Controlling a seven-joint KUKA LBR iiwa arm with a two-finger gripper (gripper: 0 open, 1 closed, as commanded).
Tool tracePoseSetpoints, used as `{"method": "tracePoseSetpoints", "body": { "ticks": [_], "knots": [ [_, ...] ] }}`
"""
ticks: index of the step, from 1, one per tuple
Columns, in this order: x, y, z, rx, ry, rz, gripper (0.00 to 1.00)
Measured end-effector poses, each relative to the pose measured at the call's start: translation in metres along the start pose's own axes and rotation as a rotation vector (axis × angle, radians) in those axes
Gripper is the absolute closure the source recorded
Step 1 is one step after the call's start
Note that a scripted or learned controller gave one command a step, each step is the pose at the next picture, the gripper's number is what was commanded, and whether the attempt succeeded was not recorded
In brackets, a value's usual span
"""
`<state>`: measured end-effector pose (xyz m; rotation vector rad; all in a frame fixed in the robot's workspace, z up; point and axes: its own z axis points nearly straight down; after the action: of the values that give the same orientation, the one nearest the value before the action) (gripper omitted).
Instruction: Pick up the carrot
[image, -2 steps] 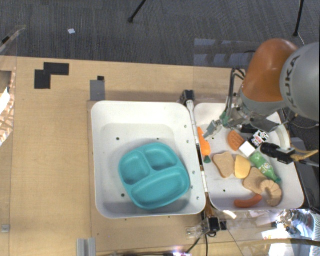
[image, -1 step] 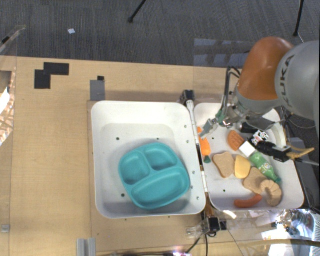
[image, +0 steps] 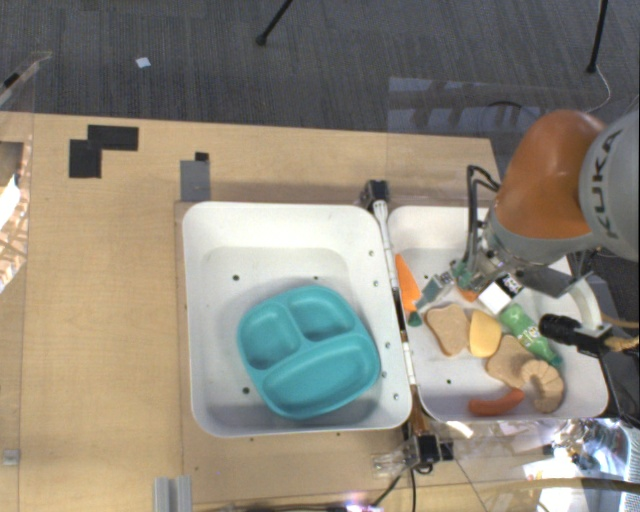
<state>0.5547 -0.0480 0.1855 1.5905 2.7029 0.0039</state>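
While one carrot (image: 406, 284) lies at the right bin's (image: 430, 228) left wall, the gripper (image: 462, 281), grip state unclear, hovers beside it.

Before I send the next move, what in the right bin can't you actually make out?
- Gripper: in the camera view the arm's wrist covers it, so how its fingers stand is unreadable.
- Carrot: lies against the right bin's left wall; its lower, leafy end blurs into the wall.
- Green bottle: its upper end is hidden under the wrist.
- Small orange piece under the wrist: too small to identify.
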Motion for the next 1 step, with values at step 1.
{"method": "tracePoseSetpoints", "body": {
  "ticks": [1],
  "knots": [
    [0.0087, 0.0173, -0.0029, -0.004, -0.001, -0.085, 0.00]
  ]
}}
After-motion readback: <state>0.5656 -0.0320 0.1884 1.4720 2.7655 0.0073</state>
